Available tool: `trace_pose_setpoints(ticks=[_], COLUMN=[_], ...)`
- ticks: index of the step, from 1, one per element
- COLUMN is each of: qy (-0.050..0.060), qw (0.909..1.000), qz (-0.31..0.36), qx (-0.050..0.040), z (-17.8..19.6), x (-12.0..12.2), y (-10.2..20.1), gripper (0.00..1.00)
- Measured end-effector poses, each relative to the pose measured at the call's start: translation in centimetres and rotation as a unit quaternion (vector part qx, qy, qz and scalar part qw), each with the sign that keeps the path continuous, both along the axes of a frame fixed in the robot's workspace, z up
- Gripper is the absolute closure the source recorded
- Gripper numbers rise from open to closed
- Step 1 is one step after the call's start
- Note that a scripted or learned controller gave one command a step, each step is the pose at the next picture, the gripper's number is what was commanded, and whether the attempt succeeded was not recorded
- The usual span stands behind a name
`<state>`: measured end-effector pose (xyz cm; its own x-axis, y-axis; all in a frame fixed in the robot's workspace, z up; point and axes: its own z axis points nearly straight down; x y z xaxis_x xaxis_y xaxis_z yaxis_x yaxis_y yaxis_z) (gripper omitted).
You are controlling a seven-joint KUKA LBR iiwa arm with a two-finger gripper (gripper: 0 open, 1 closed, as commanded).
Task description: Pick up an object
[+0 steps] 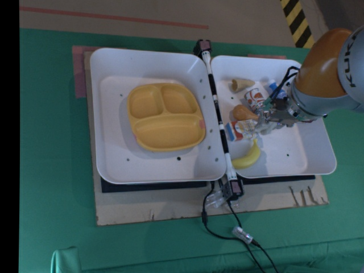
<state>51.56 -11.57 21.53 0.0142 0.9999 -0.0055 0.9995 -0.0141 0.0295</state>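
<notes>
The right bin (296, 152) holds several small items: a yellow banana (248, 156), a red, white and blue carton (238, 131), an orange-brown rounded piece (243, 112), a tan cone-shaped piece (242, 85) and a white cup with red print (256, 96). My gripper (266, 121) is down in this bin, just right of the carton and the orange-brown piece, below the cup. Its fingertips are lost among the clutter, and I see nothing clearly between them.
The left bin (114, 158) carries a yellow divided plate (165, 117). A black-and-white divider bar (219, 118) runs between the bins, with cables (239, 232) trailing off its near end. A small blue item (276, 87) lies behind the wrist. Green cloth surrounds the cardboard base.
</notes>
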Motion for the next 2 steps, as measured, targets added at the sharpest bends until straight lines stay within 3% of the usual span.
trace_pose_setpoints(ticks=[1,2], qy=[0.009,0.009], qw=[1.0000,0.9999], qz=[0.004,0.004], qx=[-0.0006,-0.0018], z=[9.4,-2.2], x=[6.0,12.4], y=[-3.3,-4.1], gripper=[1.00,1.00])
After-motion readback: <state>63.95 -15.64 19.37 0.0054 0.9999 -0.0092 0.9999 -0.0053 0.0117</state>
